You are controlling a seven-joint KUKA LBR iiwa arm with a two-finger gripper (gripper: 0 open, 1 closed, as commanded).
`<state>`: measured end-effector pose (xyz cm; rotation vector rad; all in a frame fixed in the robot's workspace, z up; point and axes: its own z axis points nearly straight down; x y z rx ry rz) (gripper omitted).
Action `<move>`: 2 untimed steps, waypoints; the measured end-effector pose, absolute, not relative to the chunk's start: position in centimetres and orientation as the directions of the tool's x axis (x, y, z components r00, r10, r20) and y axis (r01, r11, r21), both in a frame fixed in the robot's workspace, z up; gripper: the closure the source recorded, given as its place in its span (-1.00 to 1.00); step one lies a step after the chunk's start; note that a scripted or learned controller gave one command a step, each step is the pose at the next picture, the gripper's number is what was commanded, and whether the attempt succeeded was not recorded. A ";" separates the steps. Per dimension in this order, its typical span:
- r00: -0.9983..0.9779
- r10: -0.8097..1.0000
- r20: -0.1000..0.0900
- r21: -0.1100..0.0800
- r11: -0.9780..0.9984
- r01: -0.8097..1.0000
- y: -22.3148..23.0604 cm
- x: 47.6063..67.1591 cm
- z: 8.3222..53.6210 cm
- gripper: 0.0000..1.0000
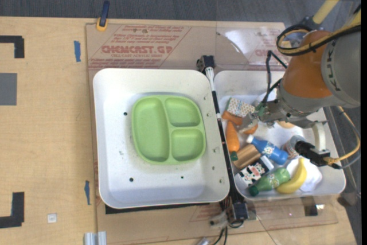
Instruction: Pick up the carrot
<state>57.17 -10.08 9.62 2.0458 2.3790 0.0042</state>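
The carrot is a short orange piece lying along the left wall of the right bin, with a second orange bit just above it. My gripper hangs low over the middle of that bin, slightly right of and above the carrot. The grey wrist and the orange band hide the bin's upper right part. I see nothing held in the gripper.
Around the carrot lie a patterned packet, a brown cylinder, a blue bottle, a green bottle and a banana. The left bin holds a green divided plate.
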 end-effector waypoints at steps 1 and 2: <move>-0.147 0.989 -0.003 0.008 0.147 0.989 -10.1 57.2 10.6 1.00; -0.554 0.832 0.002 -0.004 0.554 0.832 -11.2 61.2 9.2 1.00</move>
